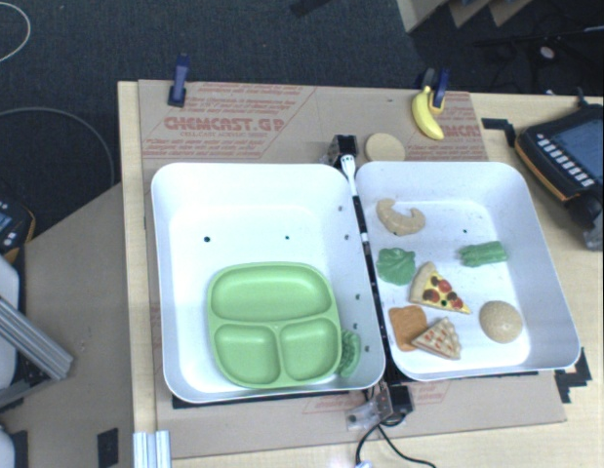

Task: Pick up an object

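Camera view: pizza slice (440, 291) amid cracker (407, 325), bun (501, 321), green leaf (396, 264) (gripper state unclear)

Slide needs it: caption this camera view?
Green divided plate in left bin; toy pizza slice among right bin's play food.

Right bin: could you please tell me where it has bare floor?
The right bin is bare along its far edge, behind the croissant and green piece. Its near half is crowded around the pizza slice.
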Available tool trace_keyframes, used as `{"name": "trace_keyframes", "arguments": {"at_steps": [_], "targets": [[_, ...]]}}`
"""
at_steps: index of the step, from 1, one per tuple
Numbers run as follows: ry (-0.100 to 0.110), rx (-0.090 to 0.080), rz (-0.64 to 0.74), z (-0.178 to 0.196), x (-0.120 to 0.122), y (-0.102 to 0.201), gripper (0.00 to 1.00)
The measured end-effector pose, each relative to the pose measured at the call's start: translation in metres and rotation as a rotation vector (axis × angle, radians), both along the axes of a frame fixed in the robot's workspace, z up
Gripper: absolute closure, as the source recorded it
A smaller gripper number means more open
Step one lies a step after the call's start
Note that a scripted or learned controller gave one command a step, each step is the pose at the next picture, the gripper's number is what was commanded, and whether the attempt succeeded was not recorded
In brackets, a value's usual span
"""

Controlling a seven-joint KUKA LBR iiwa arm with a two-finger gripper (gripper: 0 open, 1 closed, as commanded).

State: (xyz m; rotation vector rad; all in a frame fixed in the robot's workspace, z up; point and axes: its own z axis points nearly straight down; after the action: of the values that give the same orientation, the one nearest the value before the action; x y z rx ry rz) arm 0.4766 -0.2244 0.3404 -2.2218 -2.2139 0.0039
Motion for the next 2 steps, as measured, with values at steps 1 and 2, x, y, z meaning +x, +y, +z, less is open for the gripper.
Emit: {"name": "trace_keyframes", "arguments": {"at_steps": [1,2], "targets": [[-0.002,0.001,0.007,-0.014,0.003,0.041,1.0],[-0.003,0.001,0.008,-0.025,0.003,0.085,1.0]]}}
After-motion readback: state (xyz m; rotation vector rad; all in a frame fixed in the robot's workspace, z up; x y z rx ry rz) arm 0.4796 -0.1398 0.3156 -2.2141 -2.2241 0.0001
